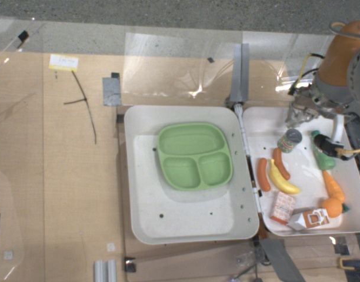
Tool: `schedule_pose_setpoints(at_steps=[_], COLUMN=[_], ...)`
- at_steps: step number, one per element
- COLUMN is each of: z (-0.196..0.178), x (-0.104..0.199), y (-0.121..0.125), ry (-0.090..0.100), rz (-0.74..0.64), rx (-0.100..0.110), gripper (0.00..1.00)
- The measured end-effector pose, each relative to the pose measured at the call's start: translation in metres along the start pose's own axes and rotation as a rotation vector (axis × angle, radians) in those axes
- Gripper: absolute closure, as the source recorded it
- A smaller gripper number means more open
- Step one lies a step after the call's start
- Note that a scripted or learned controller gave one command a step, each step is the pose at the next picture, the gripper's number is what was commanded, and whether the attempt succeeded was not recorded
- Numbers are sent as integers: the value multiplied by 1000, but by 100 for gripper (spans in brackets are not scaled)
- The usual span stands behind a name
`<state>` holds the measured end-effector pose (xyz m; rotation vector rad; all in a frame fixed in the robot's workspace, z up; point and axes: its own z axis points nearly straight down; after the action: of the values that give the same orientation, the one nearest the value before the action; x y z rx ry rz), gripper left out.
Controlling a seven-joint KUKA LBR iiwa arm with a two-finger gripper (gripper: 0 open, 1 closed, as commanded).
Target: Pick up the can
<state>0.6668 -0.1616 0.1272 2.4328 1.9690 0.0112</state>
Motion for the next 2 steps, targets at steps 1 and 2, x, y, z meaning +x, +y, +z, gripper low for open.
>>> schedule_pose_setpoints(at_steps=[1,2], z=[0,34], x=[0,-34], y=[0,-10], ry=[0,0], rz=[-1,241], rx=[0,9], gripper=[0,0])
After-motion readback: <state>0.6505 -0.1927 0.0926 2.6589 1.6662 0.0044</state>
